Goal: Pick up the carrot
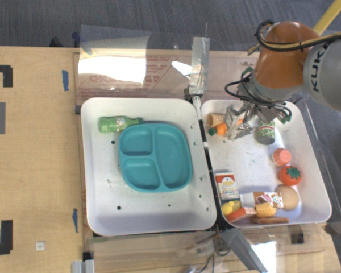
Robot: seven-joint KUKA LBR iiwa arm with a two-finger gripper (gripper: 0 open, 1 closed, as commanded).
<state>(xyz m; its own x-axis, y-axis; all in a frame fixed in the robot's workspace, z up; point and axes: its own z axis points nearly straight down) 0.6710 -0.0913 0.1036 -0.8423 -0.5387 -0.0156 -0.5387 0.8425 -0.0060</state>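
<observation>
The carrot (219, 129) lies at the upper left corner of the right bin (315, 169), close to that bin's left wall; it is small and orange, and just above it lies a pale tan cone-like piece (215, 119), touching or nearly touching it. The hand (238, 124) hangs just right of the carrot, in the upper middle of the frame's right half, below the arm's orange band (281, 53); its metal fingers point down toward the bin floor, and whether they are apart or closed I cannot tell; nothing shows between them. Black cables (244, 90) loop round the wrist. Just right of the hand lies a small can (266, 133) with a green label; lower right of it sit a pink-orange round piece (282, 156) and a tomato (290, 175) with a green top. Along the bin's lower edge lie a carton (226, 185) with a red top, a yellow and orange piece (233, 208) below it, a corn cob (265, 210), a small packet (266, 198) and a bun (288, 198), crowded together, well apart from the carrot. The left bin (96, 169) holds a teal tray (156, 156) with three sections, and a green bottle (118, 124) lies on its side at the upper left, just beside the tray; both bins rest on the table (28, 152).
</observation>
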